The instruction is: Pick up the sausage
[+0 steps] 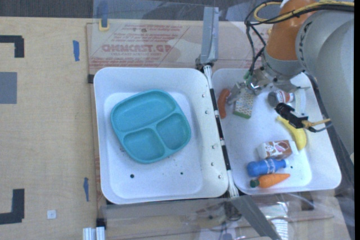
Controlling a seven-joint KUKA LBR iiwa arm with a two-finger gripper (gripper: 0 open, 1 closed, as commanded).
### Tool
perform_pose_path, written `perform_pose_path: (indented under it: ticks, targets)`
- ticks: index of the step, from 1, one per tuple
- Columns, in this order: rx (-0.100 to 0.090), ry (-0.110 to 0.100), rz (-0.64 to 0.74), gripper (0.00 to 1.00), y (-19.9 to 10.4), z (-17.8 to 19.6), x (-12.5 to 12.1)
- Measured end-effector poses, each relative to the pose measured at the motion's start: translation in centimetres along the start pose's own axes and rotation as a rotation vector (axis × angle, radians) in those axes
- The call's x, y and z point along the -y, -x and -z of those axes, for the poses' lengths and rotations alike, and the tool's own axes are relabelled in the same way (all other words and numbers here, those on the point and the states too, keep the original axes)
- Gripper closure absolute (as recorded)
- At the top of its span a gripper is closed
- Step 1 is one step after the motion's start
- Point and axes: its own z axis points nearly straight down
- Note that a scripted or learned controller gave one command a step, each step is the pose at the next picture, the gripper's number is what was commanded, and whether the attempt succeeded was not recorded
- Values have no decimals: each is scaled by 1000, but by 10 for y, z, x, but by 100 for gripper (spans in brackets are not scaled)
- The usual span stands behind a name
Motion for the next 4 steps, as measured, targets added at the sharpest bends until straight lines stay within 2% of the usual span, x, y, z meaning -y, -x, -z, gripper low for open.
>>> perform_pose_path:
  ticks: [1, 2, 3, 4]
  targets:
    - [1, 8, 5, 100, -3, 12, -4]
    - [0, 7, 6, 0, -4, 12, -4]
    - [-1, 5, 8, 0, 19, 1, 98]
    - [-2, 6, -35, 0, 0, 1, 32]
